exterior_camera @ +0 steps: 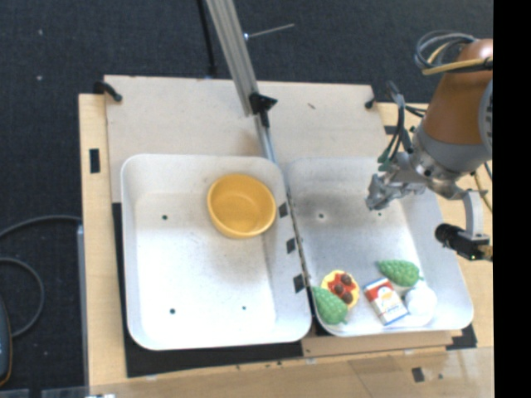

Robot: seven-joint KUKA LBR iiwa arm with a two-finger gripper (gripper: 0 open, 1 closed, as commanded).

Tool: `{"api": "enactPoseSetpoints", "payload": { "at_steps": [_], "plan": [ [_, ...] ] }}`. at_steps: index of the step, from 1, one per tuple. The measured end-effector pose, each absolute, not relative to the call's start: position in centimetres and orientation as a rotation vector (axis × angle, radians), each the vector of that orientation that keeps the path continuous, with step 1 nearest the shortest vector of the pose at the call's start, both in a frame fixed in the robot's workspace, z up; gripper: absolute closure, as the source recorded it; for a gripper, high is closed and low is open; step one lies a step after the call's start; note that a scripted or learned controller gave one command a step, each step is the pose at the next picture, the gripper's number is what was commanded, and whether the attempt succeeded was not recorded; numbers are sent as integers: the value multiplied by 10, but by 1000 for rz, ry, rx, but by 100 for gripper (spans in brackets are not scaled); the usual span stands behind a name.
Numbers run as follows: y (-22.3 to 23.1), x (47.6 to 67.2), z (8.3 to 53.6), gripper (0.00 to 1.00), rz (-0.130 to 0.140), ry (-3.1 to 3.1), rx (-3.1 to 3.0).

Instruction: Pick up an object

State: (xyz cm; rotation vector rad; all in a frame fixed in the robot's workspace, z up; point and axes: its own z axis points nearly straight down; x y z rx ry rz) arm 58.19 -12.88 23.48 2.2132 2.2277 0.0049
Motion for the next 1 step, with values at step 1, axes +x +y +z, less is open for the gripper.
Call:
{"api": "enactPoseSetpoints", "payload": {
  "at_steps": [1],
  "plan": [
    [-69,595,231,100,4,2229,2212]
  ]
}}
